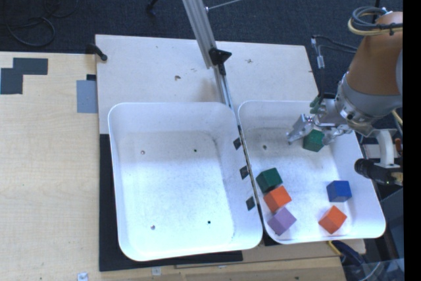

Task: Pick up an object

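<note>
A dark green block sat at the gripper, over the upper part of the right bin, and appeared to be clamped between the fingers; whether it was lifted off the floor could not be told. The arm reached in from the right, its orange band above the grey wrist.

Lower in the same bin lay five more blocks. A green block touched an orange block just below it, with a purple block below that. Well apart to the right lay a blue block and a second orange block under it.

The left bin stood beside the right one. A slanted metal rail rose behind both bins.
</note>
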`<state>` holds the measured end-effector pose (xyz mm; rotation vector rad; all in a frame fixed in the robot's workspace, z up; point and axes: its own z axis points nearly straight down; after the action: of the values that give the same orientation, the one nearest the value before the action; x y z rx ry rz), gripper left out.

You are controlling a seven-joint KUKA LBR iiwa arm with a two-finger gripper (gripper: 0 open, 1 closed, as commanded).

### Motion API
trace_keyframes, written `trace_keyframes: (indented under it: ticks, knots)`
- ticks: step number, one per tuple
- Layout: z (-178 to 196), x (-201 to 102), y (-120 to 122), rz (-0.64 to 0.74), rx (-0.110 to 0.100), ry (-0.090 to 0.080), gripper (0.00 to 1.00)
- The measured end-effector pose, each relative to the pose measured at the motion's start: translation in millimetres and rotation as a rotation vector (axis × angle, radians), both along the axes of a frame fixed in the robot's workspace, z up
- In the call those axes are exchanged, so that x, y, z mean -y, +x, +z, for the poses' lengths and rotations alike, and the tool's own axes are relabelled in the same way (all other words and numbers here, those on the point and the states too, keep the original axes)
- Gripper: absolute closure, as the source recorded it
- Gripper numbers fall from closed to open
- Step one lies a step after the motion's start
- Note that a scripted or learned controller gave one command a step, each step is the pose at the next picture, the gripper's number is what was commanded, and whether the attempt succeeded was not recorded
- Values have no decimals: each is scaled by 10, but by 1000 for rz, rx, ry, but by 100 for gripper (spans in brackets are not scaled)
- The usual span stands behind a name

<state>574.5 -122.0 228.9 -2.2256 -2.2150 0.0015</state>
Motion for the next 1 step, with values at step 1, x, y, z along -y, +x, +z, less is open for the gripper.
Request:
trace_keyframes:
  ticks: [1]
  knots:
    - [-597,-81,-176,5,-8,2,0]
